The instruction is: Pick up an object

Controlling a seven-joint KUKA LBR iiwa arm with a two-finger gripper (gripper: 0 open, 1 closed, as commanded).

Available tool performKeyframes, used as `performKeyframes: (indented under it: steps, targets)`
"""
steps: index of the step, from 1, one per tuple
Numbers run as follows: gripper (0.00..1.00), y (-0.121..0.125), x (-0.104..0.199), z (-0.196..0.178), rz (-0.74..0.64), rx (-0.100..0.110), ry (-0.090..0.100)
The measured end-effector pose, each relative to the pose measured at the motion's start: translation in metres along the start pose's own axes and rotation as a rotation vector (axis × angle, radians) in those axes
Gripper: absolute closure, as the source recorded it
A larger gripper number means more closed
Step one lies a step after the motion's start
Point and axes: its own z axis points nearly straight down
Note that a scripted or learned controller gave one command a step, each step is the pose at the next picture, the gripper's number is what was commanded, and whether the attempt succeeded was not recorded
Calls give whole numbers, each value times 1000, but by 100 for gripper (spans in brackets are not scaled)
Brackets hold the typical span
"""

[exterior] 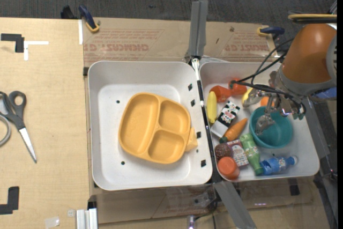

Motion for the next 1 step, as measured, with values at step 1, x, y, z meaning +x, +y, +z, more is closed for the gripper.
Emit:
performKeyframes:
  steps: [1]
  targets:
    - [0,38,-24,0,89,1,-1]
